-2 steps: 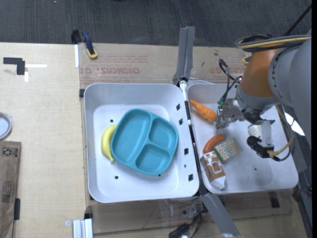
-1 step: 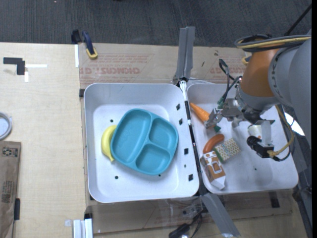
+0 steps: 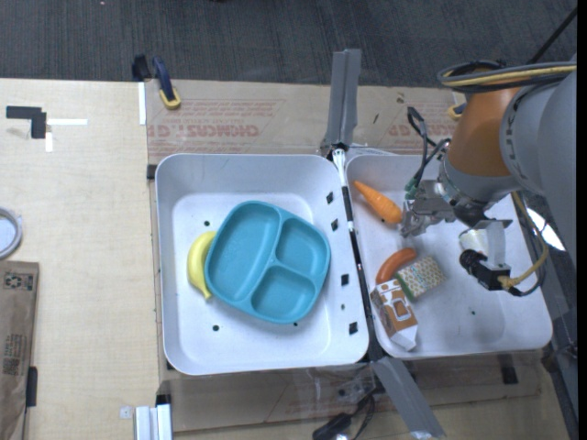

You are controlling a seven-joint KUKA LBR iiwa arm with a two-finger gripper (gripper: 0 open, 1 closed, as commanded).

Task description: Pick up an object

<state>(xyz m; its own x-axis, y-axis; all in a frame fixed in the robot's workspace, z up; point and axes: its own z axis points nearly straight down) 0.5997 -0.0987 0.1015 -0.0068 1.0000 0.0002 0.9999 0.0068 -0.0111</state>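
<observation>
Tool (image 3: pixel 415 223): it hangs low over the right bin (image 3: pixel 514 333), near the bin's upper left part; from this slanted view I cannot tell how it stands or whether it has hold of anything.
Nearest object: an orange carrot (image 3: pixel 379 202) lies just beside the tool, on its left and a little higher in the view, with the tip pointing to the divider between the bins.
How the carrot should handle: it looks like a light plastic toy, stiff and smooth, so I judge it may slip or roll; the thick middle, taken across its width, seems the best place to hold.
Other objects below the tool: a red-orange sausage shape (image 3: pixel 394 263), a small green-speckled block (image 3: pixel 420 276) touching it, and a flat brown-and-white packet (image 3: pixel 395 313) near the bin's lower left corner.
Their handling: the packet looks thin and soft, hard to take from above; the block seems firmer.
Left bin (image 3: pixel 174 337): a blue divided plate (image 3: pixel 268 262) lies there, with a yellow banana (image 3: pixel 199 262) partly under its left edge, well apart from the tool.
</observation>
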